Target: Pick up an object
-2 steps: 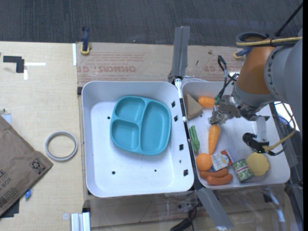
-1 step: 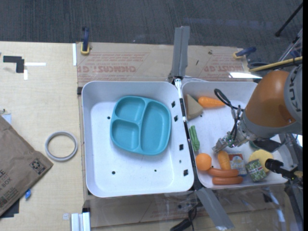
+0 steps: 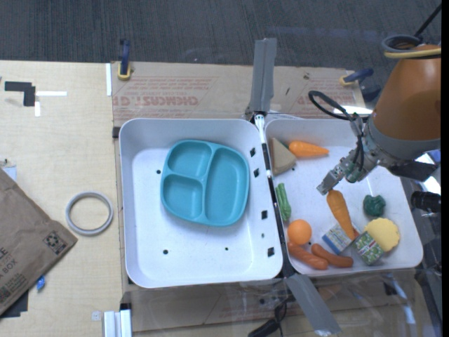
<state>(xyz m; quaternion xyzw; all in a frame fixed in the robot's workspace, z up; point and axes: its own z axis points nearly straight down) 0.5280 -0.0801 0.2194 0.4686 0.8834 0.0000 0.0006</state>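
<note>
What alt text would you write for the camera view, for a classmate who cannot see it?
The robot's hand hovers over the right bin, above toy food: two carrots, an orange, a green vegetable and small cartons. The left bin holds a blue divided plate. A tape ring lies on the bench beside it.

Cardboard box cut off at left edge, gripper blurred

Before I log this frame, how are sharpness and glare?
Camera view: the blue tray and carrot are crisp; the gripper looks soft, its state unreadable; a bright patch sits on the right bin's rim.
</note>
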